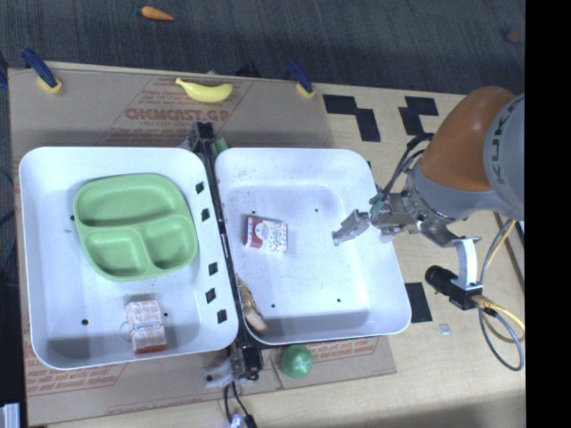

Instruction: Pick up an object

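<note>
While pincer (350,227) hovers rt, red carton (267,235) lies apart, left.

My arm (486,163) is grey, with a rounded orange band above the wrist. A dark cable loops off the wrist — yellow cables trail below it. My gripper (350,227) is pale grey metal, with what may be a green fitting behind it.

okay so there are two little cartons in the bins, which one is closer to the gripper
The red and white carton in the right bin, lying left of the gripper. The other carton sits in the left bin, below the green tray, much farther off.
</note>
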You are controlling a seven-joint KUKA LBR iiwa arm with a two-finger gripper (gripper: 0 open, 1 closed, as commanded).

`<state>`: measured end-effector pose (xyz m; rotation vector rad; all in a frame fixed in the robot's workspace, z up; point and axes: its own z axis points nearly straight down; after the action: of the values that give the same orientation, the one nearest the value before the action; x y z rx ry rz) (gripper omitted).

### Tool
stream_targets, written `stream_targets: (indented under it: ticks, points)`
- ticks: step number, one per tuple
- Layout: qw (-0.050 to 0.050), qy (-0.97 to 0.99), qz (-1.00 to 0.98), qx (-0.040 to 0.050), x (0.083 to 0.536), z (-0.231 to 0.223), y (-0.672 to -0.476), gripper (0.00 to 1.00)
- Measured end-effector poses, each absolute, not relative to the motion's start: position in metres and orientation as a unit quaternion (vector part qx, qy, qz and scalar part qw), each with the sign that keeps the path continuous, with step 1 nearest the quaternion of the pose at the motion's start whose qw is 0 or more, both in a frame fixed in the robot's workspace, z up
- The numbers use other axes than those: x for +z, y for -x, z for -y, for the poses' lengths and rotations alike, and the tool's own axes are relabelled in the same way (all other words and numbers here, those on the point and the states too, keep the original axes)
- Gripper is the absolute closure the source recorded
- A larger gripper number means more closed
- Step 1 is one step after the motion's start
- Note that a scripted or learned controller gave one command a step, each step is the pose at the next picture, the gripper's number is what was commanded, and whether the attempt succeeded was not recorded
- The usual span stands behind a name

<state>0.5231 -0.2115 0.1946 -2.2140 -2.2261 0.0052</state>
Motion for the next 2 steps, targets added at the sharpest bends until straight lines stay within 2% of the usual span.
stream_targets:
  ticks: [1,2]
  points:
    - [0.002,0.705,0.709,0.0015,0.116,0.210,-0.623,0.00]
    - [0.001,0.705,0.709,0.0015,0.138,0.211,-0.540,0.00]
